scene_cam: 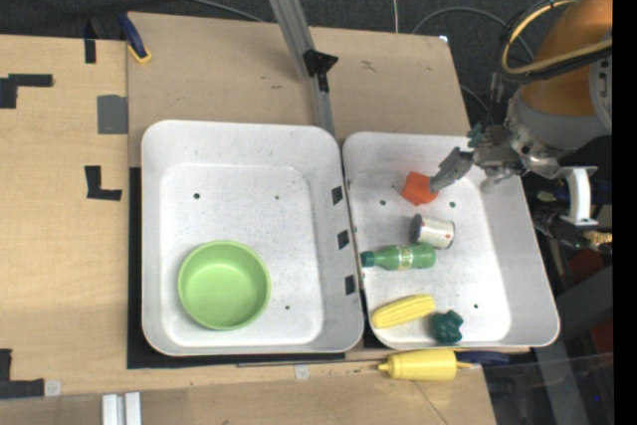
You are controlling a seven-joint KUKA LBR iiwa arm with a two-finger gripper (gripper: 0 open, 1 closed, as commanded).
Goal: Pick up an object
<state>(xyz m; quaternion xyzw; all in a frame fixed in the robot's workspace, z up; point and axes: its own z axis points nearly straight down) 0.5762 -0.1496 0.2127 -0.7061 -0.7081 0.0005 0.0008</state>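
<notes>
The gripper hovers in the right bin, and the orange block lies just beside its tip, toward the bin's middle and a little nearer the camera (whether they touch I cannot tell). I cannot tell its opening either.

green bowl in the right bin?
No, the green bowl sits in the left bin; the right bin holds the smaller items.
</notes>
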